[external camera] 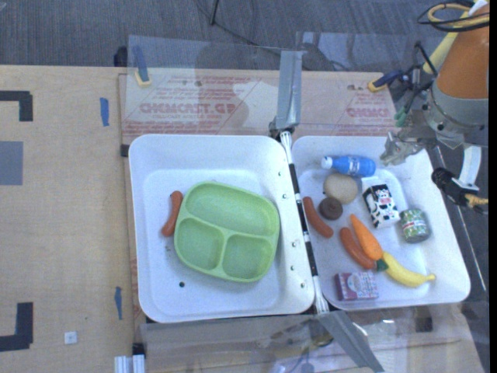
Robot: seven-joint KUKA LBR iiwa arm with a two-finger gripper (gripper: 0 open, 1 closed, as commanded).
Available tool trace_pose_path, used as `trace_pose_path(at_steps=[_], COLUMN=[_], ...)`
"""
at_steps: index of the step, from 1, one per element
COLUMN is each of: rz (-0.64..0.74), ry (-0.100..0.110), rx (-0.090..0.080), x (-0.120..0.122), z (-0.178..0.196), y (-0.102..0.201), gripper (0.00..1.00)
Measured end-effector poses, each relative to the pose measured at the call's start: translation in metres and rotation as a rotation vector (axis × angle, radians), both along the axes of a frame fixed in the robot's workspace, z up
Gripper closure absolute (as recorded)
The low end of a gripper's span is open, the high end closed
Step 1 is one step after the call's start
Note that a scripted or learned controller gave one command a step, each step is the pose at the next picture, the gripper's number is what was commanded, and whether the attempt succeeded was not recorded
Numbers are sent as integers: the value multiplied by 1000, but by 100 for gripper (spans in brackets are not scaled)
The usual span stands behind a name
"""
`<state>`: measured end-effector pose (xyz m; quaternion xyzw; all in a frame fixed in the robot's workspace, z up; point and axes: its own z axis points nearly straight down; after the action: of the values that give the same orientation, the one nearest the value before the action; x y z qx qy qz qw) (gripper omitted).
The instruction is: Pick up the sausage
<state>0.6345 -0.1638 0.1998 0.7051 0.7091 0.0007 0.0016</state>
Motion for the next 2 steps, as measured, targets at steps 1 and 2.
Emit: trace_pose_path(at_steps=[1, 2], rz=[0, -95], ry=[0, -17], rx=[0, -3], x=[0, -73], z=[0, -80], y=[0, 32], gripper=[0, 0])
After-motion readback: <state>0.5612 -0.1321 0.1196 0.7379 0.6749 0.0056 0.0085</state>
